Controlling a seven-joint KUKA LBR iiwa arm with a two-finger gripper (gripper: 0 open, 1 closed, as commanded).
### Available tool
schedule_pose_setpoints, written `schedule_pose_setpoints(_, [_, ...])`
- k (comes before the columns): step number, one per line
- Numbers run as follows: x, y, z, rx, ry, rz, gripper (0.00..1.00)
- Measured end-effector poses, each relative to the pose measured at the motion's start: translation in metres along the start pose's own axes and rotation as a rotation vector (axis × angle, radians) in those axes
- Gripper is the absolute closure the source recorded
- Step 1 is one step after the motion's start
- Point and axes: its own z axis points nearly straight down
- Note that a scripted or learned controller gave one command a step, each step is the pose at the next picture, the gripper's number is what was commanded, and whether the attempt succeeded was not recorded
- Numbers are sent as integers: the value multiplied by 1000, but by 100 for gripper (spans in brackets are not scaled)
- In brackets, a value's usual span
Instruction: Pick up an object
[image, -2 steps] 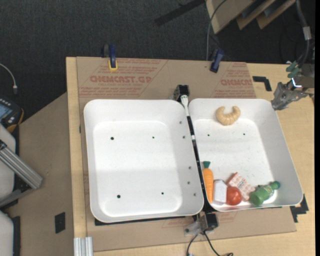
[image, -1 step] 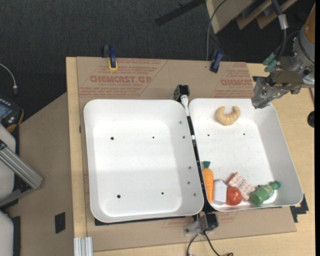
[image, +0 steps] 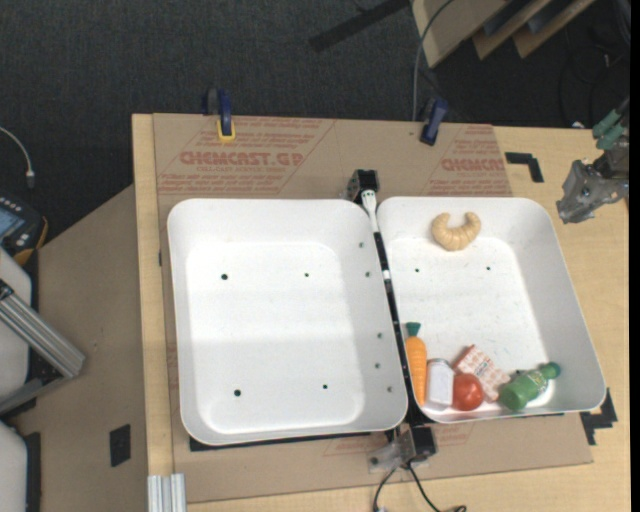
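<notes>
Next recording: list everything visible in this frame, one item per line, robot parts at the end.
left bin: 1, white, left half of bench
right bin: 1, white, right half of bench
croissant: 1, tan, far end of right bin
carrot: 1, orange with green top, near-left corner of right bin
tomato: 1, red, near edge of right bin
green bottle: 1, green, near-right corner of right bin
clamps: 2, blue, far bench edge
gripper: 1, grey, beyond right bin's far-right corner
</notes>
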Motion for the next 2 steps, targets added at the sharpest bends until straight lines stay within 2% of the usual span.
schedule_pose_setpoints(1, [-58,-24,27,11,2,2,100])
schedule_pose_setpoints(2, [-144,-22,2,1,-4,3,100])
